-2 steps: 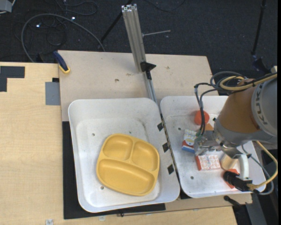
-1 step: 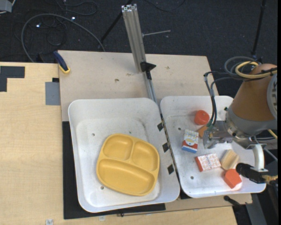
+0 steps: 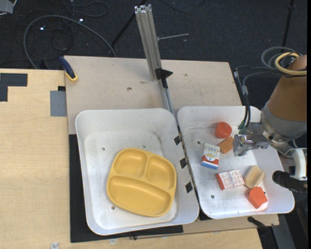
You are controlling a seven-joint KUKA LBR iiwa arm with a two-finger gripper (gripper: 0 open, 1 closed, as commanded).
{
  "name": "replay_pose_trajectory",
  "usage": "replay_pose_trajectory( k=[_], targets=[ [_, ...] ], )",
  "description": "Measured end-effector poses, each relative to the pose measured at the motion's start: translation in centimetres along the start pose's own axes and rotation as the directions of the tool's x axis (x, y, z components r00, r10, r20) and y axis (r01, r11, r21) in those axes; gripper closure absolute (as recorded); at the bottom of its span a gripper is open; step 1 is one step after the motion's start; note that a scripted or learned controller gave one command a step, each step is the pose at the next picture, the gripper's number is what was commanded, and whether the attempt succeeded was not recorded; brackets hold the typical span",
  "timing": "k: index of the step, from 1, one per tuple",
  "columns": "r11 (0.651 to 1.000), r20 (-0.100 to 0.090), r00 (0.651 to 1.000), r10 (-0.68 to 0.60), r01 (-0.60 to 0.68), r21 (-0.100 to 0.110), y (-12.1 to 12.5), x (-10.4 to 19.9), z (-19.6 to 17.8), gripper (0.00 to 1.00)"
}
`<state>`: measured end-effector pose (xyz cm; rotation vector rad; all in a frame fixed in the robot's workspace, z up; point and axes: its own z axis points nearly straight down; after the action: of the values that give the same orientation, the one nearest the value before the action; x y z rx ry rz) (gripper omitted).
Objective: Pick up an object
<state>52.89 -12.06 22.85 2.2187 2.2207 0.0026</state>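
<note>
The arm comes in over the right bin (image 3: 280,204), its orange band up by the edge of the bench, and the gripper (image 3: 240,143) sits low over the far half of that bin. Everything here I place against that right bin.

A small tan block (image 3: 226,146) lies just beside the gripper's tip, on the side toward the bin's middle — touching it or nearly so, I can't say which. Whether the block is actually between the fingers I can't make out, and how the gripper is set is not something I can tell from where I stand.

Toward the bin's far wall, just past the tan block, rests a round orange-red ball (image 3: 223,129). Near the bin's middle stands a small white carton (image 3: 211,156) with red and blue on it, close to the tan block but apart from it. Nearer the front lie a red-and-white box (image 3: 230,179) and, just beside it, a pale wooden block (image 3: 254,177), tilted. An orange-red block (image 3: 258,197) sits by the bin's front right corner.

Beside it, the left bin (image 3: 93,134) holds a yellow divided plate (image 3: 142,182) — three compartments, lying flat, toward that bin's front.

Behind both bins a metal post (image 3: 150,43) rises from the bench.
</note>
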Motion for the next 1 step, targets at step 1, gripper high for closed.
replay_pose_trajectory(
  k=[1],
  targets=[
    [1.0, -0.003, 1.0, -0.003, 0.003, 0.006, 0.35, 5.11, 1.1, 1.0]
  ],
)
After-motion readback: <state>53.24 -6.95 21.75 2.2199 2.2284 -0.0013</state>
